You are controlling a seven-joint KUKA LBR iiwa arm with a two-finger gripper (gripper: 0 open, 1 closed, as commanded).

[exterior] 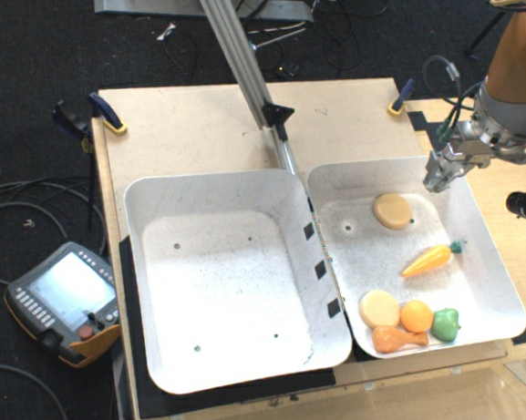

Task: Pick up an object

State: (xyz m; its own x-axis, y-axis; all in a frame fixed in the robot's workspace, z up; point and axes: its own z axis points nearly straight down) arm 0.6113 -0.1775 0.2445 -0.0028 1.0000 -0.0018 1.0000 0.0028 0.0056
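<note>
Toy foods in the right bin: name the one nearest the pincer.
The tan round disc, lying alone at the bin's far end, just left of the pincer. The carrot and the near-edge cluster sit farther off.

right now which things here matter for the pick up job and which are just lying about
For the job:
- tool
- right bin
- tan disc
- carrot
- pale round piece
- orange ball
- green pepper
- orange drumstick shape

Lying about:
- left bin
- control pendant
- clamps
</note>
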